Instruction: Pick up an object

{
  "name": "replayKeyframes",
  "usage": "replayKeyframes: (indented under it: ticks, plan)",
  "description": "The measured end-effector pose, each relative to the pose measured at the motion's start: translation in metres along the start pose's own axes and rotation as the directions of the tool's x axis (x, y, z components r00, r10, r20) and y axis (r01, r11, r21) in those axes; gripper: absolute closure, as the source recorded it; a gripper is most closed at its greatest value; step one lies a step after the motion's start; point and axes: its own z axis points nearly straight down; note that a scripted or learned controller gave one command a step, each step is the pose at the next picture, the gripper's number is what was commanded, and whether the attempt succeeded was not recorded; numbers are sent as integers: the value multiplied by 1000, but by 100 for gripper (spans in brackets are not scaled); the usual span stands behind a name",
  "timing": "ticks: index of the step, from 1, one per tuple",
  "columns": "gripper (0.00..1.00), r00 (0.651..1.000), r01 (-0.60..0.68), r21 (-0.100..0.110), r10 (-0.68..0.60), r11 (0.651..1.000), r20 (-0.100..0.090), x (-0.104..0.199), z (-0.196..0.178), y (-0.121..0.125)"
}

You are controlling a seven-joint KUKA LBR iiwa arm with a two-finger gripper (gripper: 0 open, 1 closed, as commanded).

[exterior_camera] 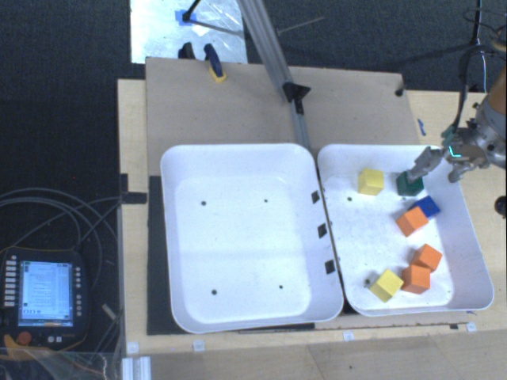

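Beside green block: blue cube.

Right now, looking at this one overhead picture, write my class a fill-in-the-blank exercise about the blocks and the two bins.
1. All the blocks lie in the ____ bin as the camera sees it.
2. The number of yellow blocks is ____.
3. The gripper is closest to the ____ block.
4. The blue block touches an ____ block.

Missing words: right; two; green; orange
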Motion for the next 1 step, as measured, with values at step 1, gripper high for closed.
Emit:
replayKeyframes:
  ticks: [1]
  plan:
    - [0,1000,-3,3,3,1000,0,-2,45,-8]
